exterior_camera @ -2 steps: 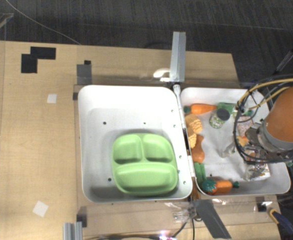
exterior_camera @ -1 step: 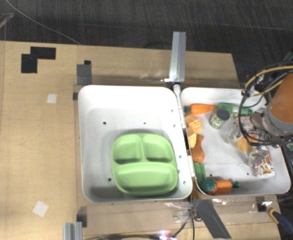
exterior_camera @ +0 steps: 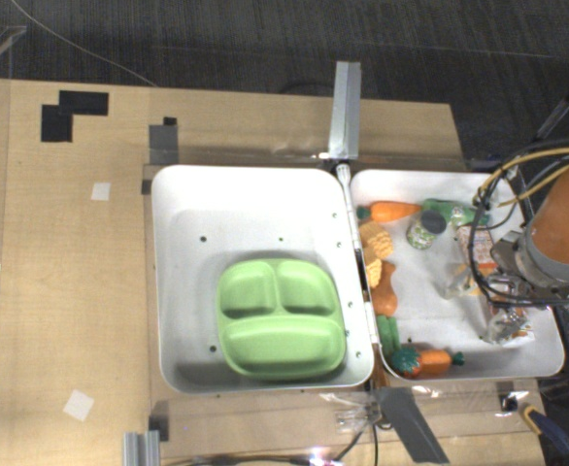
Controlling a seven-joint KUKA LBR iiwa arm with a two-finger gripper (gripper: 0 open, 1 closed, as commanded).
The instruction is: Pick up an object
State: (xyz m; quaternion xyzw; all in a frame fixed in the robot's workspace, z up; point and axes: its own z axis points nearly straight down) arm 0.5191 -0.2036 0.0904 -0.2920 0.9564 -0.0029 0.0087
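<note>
Arm point(exterior_camera: 562, 231) cut by right edge; pincer point(exterior_camera: 503, 326) blurred, finger state unclear.

No text, label, brand or number can be read anywhere (the black square patches point(exterior_camera: 74, 112) on the pale wooden bench point(exterior_camera: 61, 289) are plain marks, not letters or signs).

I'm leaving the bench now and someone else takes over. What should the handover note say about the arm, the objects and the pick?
End effector: low in the right bin, near its right wall; whether it is open or shut cannot be told.
Objects: carrot and green bottle at the far wall, another carrot at the near wall, more toy food along the left wall.
Left bin: green divided plate.
Done: no object seen gripped.
Left: pick one up.
</note>
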